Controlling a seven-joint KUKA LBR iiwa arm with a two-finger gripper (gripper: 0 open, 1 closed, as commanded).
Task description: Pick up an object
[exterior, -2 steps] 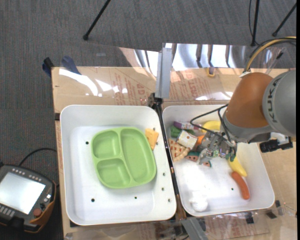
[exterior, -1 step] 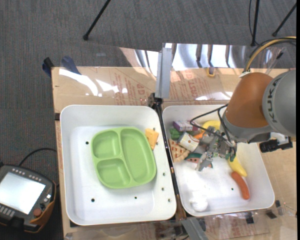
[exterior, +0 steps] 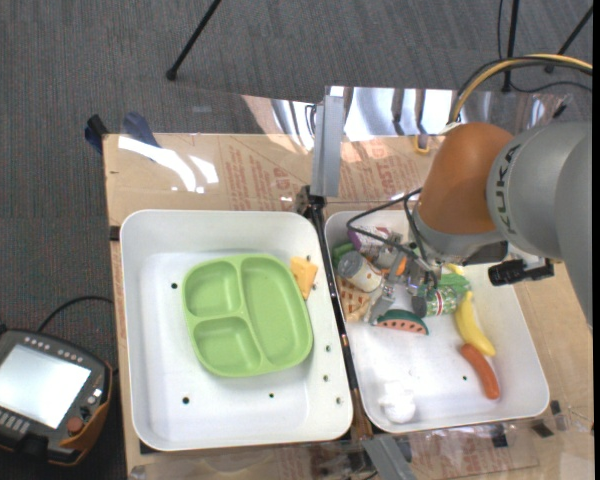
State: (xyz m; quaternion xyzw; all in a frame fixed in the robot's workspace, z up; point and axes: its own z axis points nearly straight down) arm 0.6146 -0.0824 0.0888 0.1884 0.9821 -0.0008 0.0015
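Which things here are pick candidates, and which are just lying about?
Job: gripper; right bin pile: watermelon slice, banana, sausage, white lump.
Lying about: left bin, green plate, yellow piece, pendant.

Grey arm (exterior: 540, 193) enters from the right; orange-banded wrist bent down; gripper (exterior: 405, 288) lowered.

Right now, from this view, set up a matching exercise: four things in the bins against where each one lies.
Things:
1. green divided plate
2. banana
3. orange sausage
4. watermelon slice

Places:
A. right bin, nearest its front right corner
B. left bin, middle
C. right bin, just below the gripper
D. right bin, between the sausage and the arm

Pairs: 1-B, 2-D, 3-A, 4-C
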